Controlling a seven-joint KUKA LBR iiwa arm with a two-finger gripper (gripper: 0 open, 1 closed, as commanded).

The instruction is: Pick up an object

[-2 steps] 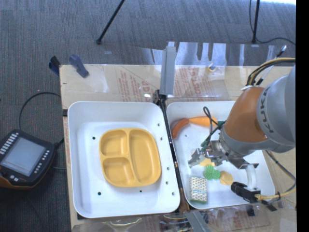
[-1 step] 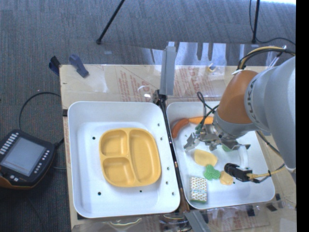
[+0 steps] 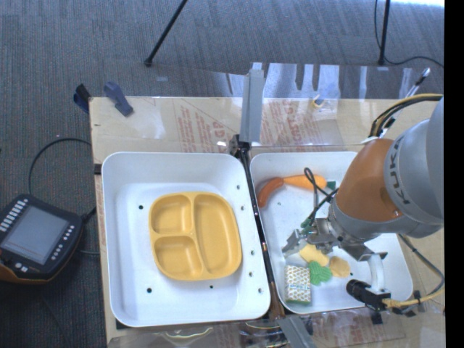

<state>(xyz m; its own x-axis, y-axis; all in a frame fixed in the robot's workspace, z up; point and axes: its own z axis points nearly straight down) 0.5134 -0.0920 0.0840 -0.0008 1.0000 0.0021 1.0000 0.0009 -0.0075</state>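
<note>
The arm's orange band (image 3: 370,183) hides much of the right bin (image 3: 279,285), and the gripper (image 3: 310,236) beneath it is too cluttered to make out. In that bin lie one orange banana-shaped piece (image 3: 279,185), two small yellow pieces (image 3: 313,254), one green piece (image 3: 319,273) and one patterned block (image 3: 297,283). One yellow divided tray (image 3: 196,235) sits in the left bin (image 3: 119,230).

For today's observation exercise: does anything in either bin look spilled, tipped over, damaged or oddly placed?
Nothing stands out. The yellow divided plate lies flat in the left bin. In the right bin, the orange curved piece, the small patterned block and the yellow and green bits lie loosely clustered beneath the arm. No spill or breakage is visible.
</note>
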